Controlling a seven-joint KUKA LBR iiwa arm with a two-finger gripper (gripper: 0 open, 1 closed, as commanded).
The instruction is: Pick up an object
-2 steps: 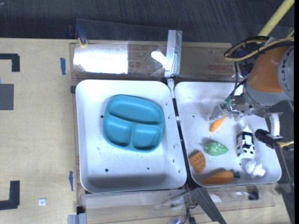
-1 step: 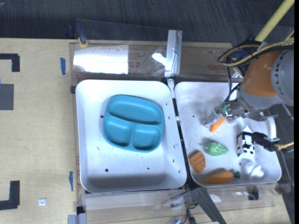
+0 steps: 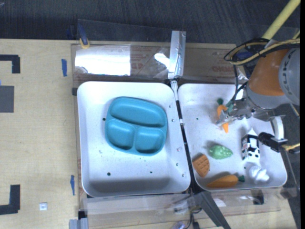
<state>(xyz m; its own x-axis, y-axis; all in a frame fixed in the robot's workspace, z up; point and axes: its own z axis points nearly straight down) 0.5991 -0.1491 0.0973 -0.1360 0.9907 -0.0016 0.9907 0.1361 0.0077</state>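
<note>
i see the bench, pale wood with black and blue tape marks, on the left. next comes the left bin, white and shallow, with a blue tray lying in its middle; the tray has three compartments, one long at the back and two smaller at the front.

the right bin touches the left one along a shared edge. near its front left corner lies a waffle, a tan, gridded piece. just beside it, along the front wall, lies a long carrot, orange with a green tip at its right end. above these sits a leaf, pale green and bumpy, in the middle of the bin.

further back is a small carrot, orange with a green top, and the tool sits right at it, low in the bin. i cannot tell from here whether the tool is apart or together, or whether the small carrot is caught in it; metal and orange overlap there.

to the right, a cow, white with black patches, lies near the right wall, with a white lump at its front end. the arm, with its orange band, comes in over the back right corner.
</note>
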